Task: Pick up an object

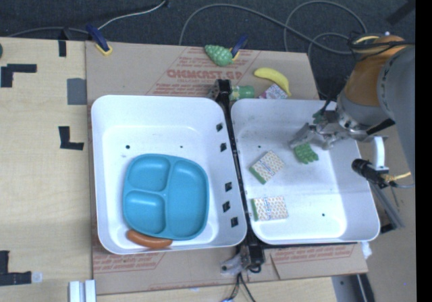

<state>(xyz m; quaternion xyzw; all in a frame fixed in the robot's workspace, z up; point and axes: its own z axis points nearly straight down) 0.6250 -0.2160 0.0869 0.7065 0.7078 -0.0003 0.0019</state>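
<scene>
Nearest the lens, at the lower middle of the frame: a cluster of clamps and cable (244,261) under the seam between the two bins. Just above, in the left bin (108,115), a blue divided plate (165,196) with an orange sausage-shaped toy (149,240) lying along its lower edge, touching it. In the right bin (351,216), a speckled green-edged packet (271,208) near the lower left, a second similar packet (267,166) tilted above it, and a small green knobbly toy (306,153) to the upper right of that. At the right of the frame, the grey arm with its orange band (368,81), reaching down to the gripper (312,133), low over the right bin just above the green toy. Fingers (300,137) seemingly spread a little, nothing visibly between them, though hard to be sure at this slant. Beyond the bins, on the cardboard at upper middle: a yellow banana (273,79), a green leafy toy (219,54), and a small pale packet (275,93).
</scene>
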